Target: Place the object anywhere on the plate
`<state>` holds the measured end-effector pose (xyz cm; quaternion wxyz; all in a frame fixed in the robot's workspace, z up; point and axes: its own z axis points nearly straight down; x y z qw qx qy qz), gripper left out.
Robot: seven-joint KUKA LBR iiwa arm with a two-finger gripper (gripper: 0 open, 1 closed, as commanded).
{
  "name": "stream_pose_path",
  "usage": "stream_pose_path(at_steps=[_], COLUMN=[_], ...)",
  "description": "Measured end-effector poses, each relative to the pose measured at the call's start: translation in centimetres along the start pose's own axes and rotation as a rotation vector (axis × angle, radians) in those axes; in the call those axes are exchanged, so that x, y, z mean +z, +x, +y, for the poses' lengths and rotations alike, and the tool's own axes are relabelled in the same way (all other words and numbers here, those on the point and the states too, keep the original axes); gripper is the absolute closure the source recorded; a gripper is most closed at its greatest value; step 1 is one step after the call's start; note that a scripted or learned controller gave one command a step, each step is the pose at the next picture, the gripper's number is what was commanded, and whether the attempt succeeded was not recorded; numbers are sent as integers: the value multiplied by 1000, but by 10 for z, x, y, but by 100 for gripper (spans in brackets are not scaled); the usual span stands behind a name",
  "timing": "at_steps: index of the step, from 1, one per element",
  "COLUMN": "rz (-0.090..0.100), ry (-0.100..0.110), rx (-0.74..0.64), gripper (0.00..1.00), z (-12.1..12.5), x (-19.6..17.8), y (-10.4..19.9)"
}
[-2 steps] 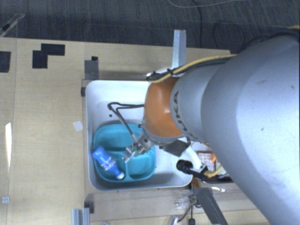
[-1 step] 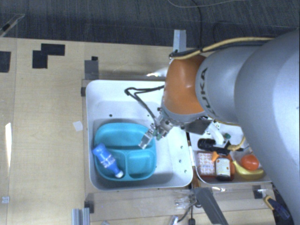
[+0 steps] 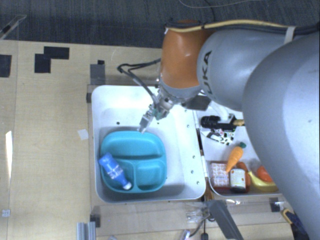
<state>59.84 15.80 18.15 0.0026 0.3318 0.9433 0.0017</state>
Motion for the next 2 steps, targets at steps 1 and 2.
stream_pose_path(at_steps=[1, 2], rz=[3, -3], ry=[3, -2], rx=[111, -29], gripper=[0, 0], z=[-2, -25], x=[55, 85], y=[66, -26])
